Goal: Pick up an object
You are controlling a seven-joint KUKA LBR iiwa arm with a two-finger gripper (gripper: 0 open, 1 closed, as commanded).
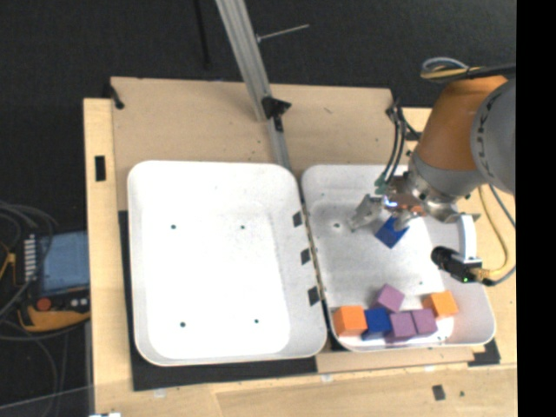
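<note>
My gripper (383, 221) hangs over the back part of the right bin (339, 189), under the grey arm with its orange band. One grey finger (360, 218) splays out to the left. A blue block (392, 231) sits tilted just beneath the gripper, a small gap away from that finger. The other finger is hidden by the wrist. The gripper looks open, with the blue block below it and not clamped. Several more blocks lie along the bin's front edge: an orange one (351, 319), a blue one (378, 321), purple ones (391, 298) (403, 325) and a small orange one (443, 303).
The left bin (148, 233) stands beside the right one. A slanted metal post (248, 50) rises behind the bins. Cables and a black part (453, 263) hang off the arm at the right bin's right side.
</note>
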